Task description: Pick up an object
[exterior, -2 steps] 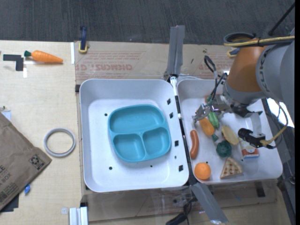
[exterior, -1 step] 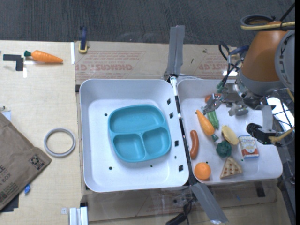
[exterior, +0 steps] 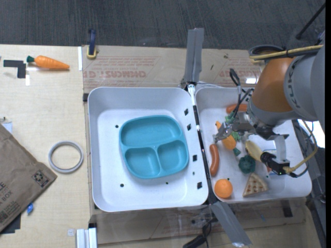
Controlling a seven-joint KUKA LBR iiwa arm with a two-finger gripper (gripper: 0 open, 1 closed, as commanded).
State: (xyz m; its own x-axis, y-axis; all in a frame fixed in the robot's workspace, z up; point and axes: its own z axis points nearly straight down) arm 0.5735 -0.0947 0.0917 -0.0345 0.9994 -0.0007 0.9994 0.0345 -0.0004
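Closest to me lie an orange ball (exterior: 223, 188) and a waffle wedge (exterior: 255, 185) in the right bin (exterior: 300, 190). Behind them, the gripper (exterior: 225, 134) is low over a small orange piece (exterior: 228, 142); if it grips I cannot tell. I judge this the reaching step; next it must close and lift straight.
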